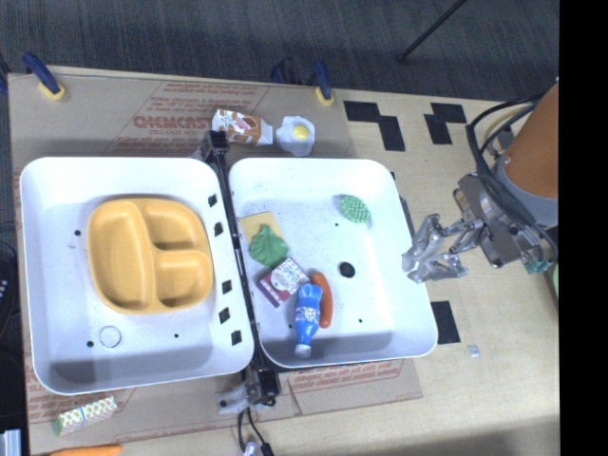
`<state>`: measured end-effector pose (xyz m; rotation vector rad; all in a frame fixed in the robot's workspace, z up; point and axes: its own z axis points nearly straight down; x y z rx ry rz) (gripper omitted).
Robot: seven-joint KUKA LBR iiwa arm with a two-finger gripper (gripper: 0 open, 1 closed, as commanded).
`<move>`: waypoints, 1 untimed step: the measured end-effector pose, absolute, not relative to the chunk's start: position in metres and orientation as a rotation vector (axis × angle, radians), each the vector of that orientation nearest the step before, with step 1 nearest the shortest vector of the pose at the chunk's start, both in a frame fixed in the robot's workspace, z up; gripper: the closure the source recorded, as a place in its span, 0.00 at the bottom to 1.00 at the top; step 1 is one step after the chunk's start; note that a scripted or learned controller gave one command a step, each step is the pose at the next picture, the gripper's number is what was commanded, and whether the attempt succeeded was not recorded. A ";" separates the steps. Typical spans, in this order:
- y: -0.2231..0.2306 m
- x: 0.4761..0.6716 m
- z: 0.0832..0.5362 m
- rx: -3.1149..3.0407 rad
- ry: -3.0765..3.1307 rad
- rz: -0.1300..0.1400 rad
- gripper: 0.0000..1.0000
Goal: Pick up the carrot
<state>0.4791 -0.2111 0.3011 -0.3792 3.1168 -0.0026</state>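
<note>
Seen from above at a slant: two white bins side by side on a bench. Gripper [424,256] poised just outside the right rim of the right bin [380,174], fingers spread apart and pointing toward the bin, nothing between them. Above the bench surface there, not down among the objects, likely a staging spot ahead of a reach inward.

Carrot [325,298], small and orange, well apart from the gripper, inward past the rim and a little nearer the camera, lying on the bin floor. Pressed right against its far side from the gripper: a blue bottle [306,317], lying down too. Just beyond those, a small red-and-white packet [284,281], then a green leafy piece [268,247] resting over a yellow square [256,227]. Closer to the gripper than the carrot, a dark round spot [346,271] on the floor. Farther up the bin, a green dotted ball [354,208] alone.

Left bin [38,188], far from the gripper, holding a yellow divided tray [150,253].

Outside the bins, beyond their far edge, a brown-and-white carton [237,126] and a white-and-yellow toy [296,135].

Judgement: task barely begun; carrot untouched. With the bottle crowding one side, a clean grasp would probably need the fingers straddling the carrot across its narrow width, approaching from the free side facing the gripper.
</note>
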 end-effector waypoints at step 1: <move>-0.211 0.483 0.329 -0.996 2.978 -0.002 1.00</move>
